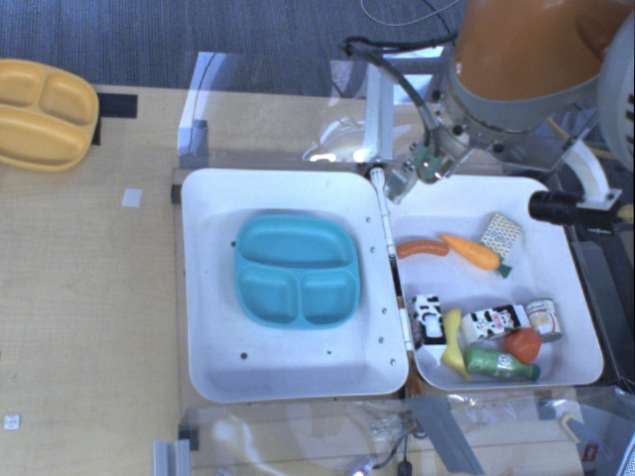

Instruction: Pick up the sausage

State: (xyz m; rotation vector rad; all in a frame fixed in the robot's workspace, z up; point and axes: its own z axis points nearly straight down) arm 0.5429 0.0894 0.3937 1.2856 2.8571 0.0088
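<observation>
Orange-banded arm (531, 33) looms closest to lens, big at 1 o'clock, wrist tilted down toward 7. Worktop (89, 296) wide at 9. Left bin (198, 365) holds blue tray (296, 269). Right bin (585, 355) crowded at 5 o'clock. Fingers (412, 172) hover over divider rim, high; released or clenched, cannot tell. Sausage (423, 249) lies below them toward 6, tip almost touching carrot (470, 252). Risk: descent clips rim, or grab catches carrot, round sausage rolls away.
</observation>
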